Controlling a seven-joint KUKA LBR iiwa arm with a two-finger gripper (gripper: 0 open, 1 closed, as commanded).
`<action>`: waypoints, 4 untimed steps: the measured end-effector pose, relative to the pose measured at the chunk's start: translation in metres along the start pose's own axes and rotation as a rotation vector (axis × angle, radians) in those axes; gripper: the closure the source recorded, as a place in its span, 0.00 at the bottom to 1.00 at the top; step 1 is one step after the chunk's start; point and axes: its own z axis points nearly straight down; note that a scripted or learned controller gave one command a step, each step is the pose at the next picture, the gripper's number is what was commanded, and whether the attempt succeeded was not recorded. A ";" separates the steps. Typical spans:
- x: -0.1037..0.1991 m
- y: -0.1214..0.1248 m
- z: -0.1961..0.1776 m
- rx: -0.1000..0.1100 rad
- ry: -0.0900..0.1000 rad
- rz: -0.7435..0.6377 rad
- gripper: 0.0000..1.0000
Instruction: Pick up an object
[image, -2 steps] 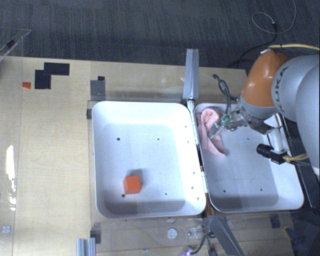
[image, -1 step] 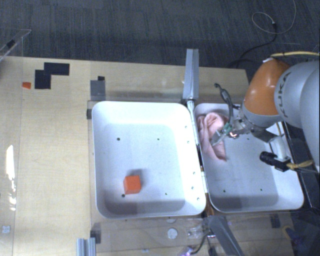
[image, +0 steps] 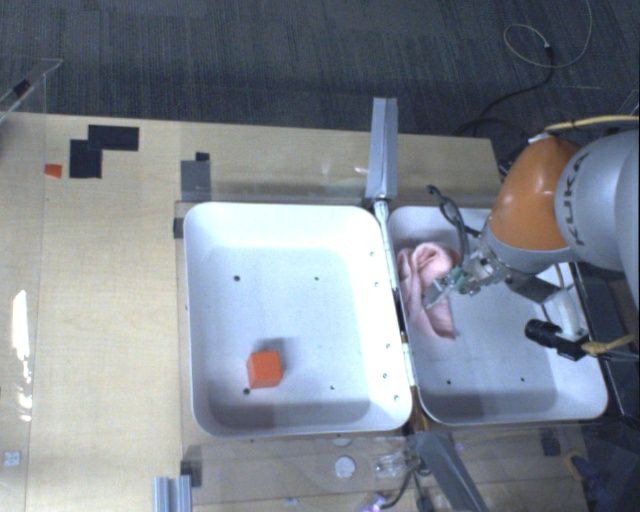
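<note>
So here's where we're at: the grey arm with the orange band (image: 535, 205) reaches into the right-hand shallow white bin (image: 520, 385), and its two-finger gripper (image: 447, 287) sits right at the near edge of a crumpled soft pink cloth (image: 425, 290). From the jaws, that cloth lies immediately to the left, touching or as good as touching the tips, and it's bunched against the bin's left wall. Its long axis runs front to back along that wall, so roughly across the direction the arm comes in from. Honestly, we can't tell whether the jaws are spread or pressed together, the tips are too small and tangled up with wrist hardware and the cloth folds, so we won't claim anything is gripped. There's also a small orange cube (image: 265, 369) far off to the left of the jaws, alone in the left-hand white bin (image: 300, 225), well apart from everything. Our guess is the cloth is the target, since it's right there and the cube would mean crossing the divider. The cloth looks floppy, so it might slip out if only a thin fold gets pinched.
</note>
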 end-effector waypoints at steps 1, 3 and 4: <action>-0.002 0.004 -0.013 -0.010 -0.005 0.000 1.00; 0.002 0.000 -0.002 -0.003 -0.003 -0.094 0.00; 0.002 0.003 -0.013 -0.009 -0.005 -0.096 1.00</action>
